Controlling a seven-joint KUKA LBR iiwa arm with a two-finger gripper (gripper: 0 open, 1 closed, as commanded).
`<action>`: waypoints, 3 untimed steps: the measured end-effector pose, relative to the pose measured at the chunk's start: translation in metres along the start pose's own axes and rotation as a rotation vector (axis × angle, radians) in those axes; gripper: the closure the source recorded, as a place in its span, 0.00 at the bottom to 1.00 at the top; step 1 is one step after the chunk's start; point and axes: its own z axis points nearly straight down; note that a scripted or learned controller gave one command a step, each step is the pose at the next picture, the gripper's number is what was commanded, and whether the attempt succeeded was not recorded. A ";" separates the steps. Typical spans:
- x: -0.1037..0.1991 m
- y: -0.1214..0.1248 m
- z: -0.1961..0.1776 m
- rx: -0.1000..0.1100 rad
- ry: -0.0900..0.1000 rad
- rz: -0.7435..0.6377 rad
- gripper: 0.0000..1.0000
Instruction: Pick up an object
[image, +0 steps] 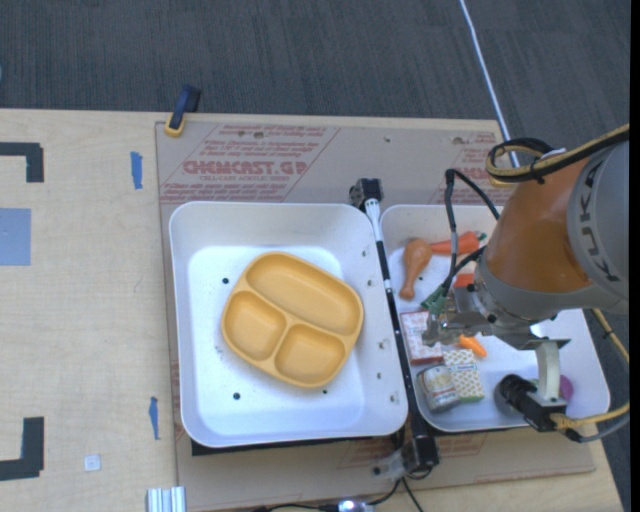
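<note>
My gripper (447, 327) hangs low over the middle of the right bin (596, 352), under the orange and grey wrist. Right beneath it lie a red and white packet (417, 336) and a small orange piece (473, 348). A tan toy drumstick (413, 263) and an orange carrot (453, 244) lie at the bin's far left. A patterned pouch (450, 385) rests at the near left corner. Something green (436, 297) peeks out beside the wrist. The arm hides the bin's far right part.
The left bin (190, 330) holds a yellow three-part plate (291, 318). A black divider rail (385, 275) runs between the bins. A pink item (567, 385) shows at the right bin's near right, next to the arm.
</note>
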 end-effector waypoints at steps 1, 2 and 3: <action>0.000 0.002 -0.010 -0.004 -0.001 -0.001 1.00; 0.000 0.004 -0.021 -0.008 -0.002 -0.003 1.00; 0.000 0.003 -0.021 -0.008 -0.002 -0.003 0.00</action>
